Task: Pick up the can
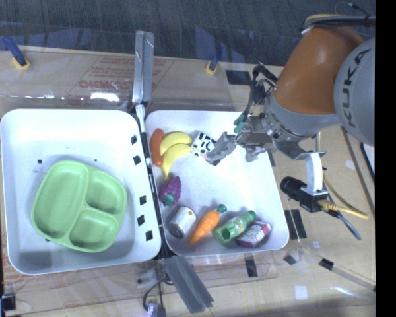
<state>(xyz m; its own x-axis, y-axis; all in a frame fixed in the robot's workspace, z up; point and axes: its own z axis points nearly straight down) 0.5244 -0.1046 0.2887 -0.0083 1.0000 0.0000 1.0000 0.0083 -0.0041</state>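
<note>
Two white bins are set side by side on the bench. The left bin occupies the left half of the frame; a green tray with three compartments lies flat on its floor, toward the lower left.

The right bin occupies the centre of the frame. The can is located near the bin's lower left corner, lying on its side with one round end turned toward the lower left. A carrot lies just beside the can on its right, tilted, with its green top pointing to the upper right. A green bottle and a pink packet are placed further right along the lower wall. A purple grape bunch is seen just above the can. Two bananas and an orange item are located at the upper left of this bin, with a black-and-white dice just to their right.

The arm enters from the upper right of the frame. The gripper is positioned over the upper middle of the right bin, just beside the dice and well apart from the can. Whether its fingers are wide or narrow cannot be told; nothing is seen between them.
</note>
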